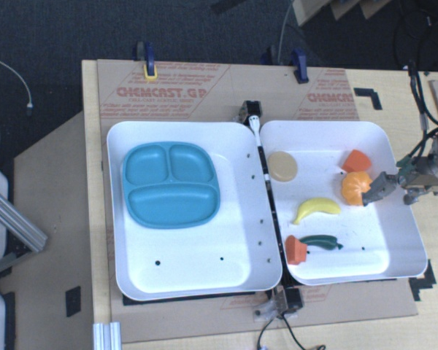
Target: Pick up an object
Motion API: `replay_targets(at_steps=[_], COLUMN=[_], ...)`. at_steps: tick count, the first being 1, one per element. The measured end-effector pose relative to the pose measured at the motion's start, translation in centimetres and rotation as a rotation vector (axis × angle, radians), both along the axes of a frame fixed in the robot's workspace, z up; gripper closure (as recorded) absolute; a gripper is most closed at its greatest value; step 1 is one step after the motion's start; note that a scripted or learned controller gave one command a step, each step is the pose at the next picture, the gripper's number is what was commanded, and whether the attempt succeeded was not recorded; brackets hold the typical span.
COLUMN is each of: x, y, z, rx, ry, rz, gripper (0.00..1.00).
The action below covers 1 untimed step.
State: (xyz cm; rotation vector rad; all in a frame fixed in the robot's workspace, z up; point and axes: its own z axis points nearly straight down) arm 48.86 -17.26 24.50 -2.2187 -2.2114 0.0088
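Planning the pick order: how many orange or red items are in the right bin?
3: a red-orange wedge near the far right, an orange round fruit just below it, a red-orange piece at the near left.

I saw two white bins [182,275] that looked like smooth, shiny plastic. The blue plate [172,184] looked like smooth plastic too. The bench [102,195] was brown and dull, like cardboard or wood. The yellow banana [315,210] looked like smooth toy plastic.
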Motion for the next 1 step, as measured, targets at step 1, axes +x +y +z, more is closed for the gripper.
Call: replay_targets(at_steps=[1], x=[0.23], y=[0.03], z=[0.49], rx=[-0.003], ry=[-0.011], rz=[0.004], gripper=[0.00])
